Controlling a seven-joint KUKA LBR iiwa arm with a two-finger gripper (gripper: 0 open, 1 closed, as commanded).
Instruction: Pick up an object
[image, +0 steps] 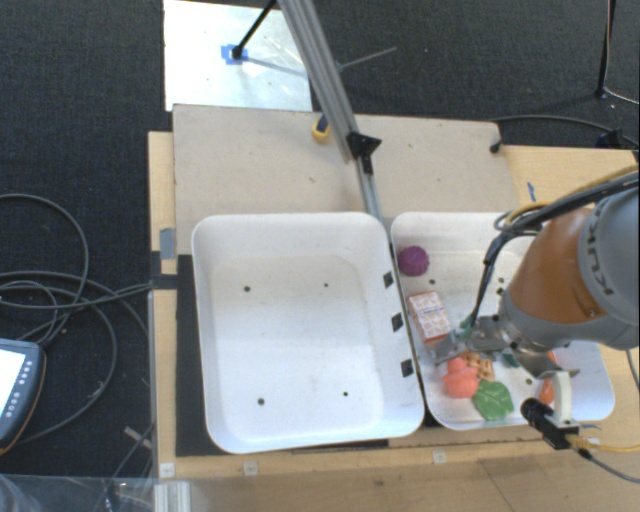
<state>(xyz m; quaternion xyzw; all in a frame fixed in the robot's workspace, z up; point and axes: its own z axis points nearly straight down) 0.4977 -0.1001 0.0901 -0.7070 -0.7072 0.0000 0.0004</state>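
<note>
Two white bins share the bench; gripper (470, 345) dips into right bin (455, 235) over orange ball (461, 381) — finger state unclear — beside a small carton (429, 314).

Single fixed camera above bench (300, 160), looking down at slant on both bins (300, 330)

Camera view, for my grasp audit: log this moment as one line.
arm: over right bin | pincer: low among items, grasp unclear | near: small box, orange item, green item | apart: purple ball
</note>
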